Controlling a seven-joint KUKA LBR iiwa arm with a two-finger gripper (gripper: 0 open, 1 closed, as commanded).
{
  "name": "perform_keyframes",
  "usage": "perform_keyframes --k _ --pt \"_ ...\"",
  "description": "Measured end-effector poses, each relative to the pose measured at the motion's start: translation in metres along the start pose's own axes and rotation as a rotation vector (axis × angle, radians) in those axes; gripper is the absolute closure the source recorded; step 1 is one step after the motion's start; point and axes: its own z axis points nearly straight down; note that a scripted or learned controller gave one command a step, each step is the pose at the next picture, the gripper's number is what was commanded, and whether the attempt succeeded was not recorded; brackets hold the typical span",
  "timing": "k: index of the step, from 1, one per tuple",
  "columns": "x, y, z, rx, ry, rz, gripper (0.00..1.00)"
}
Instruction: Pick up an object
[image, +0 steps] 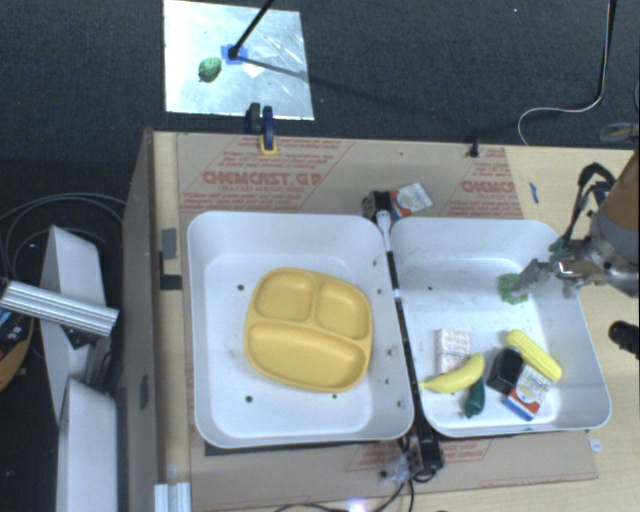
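Two white bins side by side on a brown board; left bin (215, 300) holding a yellow plate with three parts (309, 329), lying flat near the middle; right bin (470, 250) holding a bunch of small things.

Grey arm (615, 235) coming in from the right, over the right bin's far right side; gripper (530, 275) pointing left, its tip right at a small green thing (514, 288) by the upper right of that bin; green thing touching or just under the tip; cannot tell if the fingers are open or shut, or if the green thing sits between them.

Lower down in the right bin: a yellow banana (455, 375) lying flat; a small white and red packet (451, 347) just above the banana; a yellow corn cob (533, 354) tilted, to the right; a black thing (503, 371) between banana and corn; a dark green thing (473, 399) just below the banana's right end; a small red, white and blue box (526, 395) under the corn, near the bin's lower right corner.

A little packet (411, 198) on the board, just above where the two bins meet.
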Motion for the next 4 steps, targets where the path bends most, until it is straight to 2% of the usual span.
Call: perform_keyframes --k 1,2,3,4 --pt "0.001 -0.032 0.092 0.004 0.002 0.0 0.0" --pt "0.001 -0.031 0.081 0.001 0.001 -0.001 1.0" --pt "0.069 0.036 0.022 0.0 0.003 -0.003 1.0" --pt "0.138 0.038 -0.009 0.002 0.003 -0.004 1.0"
